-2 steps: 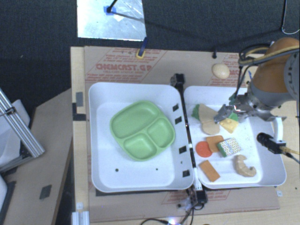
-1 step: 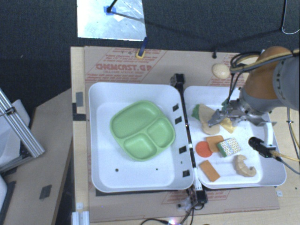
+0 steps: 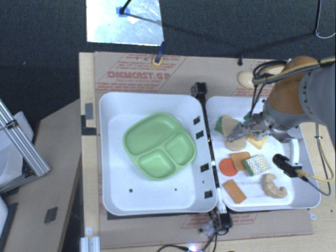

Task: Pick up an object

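i read this as the grasp step: the tool (image 3: pixel 240 134) sits low in the right bin (image 3: pixel 307 190), at its far side, between a pale wedge (image 3: pixel 227 124) on its left and a yellow block (image 3: pixel 258 141) on its right, close against both. from this angle i cannot tell whether the tool is apart or together, and nothing is plainly clamped in it. either of those two pieces looks like the target. the next move calls for a firm close on one piece, then a straight lift. nearer to me lie an orange slice (image 3: pixel 240 158), a red disc (image 3: pixel 228 167), a patterned box (image 3: pixel 256 165), a croissant (image 3: pixel 274 186) and an orange bar (image 3: pixel 234 191); the crowding could mean a second piece gets nudged. the left bin (image 3: pixel 113 193) holds a green plate (image 3: pixel 159 145), well apart from the work.
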Available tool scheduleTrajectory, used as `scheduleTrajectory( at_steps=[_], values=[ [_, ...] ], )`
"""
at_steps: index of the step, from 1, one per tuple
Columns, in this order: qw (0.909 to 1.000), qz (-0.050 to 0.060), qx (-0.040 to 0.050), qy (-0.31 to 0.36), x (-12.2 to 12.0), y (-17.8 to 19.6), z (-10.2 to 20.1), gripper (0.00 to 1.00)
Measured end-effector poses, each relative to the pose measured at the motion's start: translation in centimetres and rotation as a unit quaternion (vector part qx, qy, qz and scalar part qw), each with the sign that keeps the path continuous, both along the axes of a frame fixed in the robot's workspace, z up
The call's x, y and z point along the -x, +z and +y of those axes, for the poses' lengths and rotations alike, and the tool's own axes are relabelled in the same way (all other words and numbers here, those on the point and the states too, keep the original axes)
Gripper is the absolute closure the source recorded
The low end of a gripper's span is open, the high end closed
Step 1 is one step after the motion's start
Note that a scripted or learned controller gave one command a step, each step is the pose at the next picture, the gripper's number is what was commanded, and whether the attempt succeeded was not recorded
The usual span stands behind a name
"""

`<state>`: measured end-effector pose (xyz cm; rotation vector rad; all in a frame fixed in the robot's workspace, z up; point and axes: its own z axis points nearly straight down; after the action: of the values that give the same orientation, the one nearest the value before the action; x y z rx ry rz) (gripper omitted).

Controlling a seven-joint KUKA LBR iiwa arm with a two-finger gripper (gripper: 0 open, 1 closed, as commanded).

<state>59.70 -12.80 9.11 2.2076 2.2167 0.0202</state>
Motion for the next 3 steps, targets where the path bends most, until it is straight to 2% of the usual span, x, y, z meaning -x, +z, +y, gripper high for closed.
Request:
scheduleTrajectory(
  at_steps=[1,2,3],
  values=[
    [1.0000,-0.001,0.0013,-0.001,0.0,1.1,-0.1,1.00],
    [1.0000,0.006,0.0008,-0.001,0.5,7.2,-0.7,1.00],
    [1.0000,0.006,0.0006,-0.002,1.4,12.6,-0.9,1.00]
  ],
)
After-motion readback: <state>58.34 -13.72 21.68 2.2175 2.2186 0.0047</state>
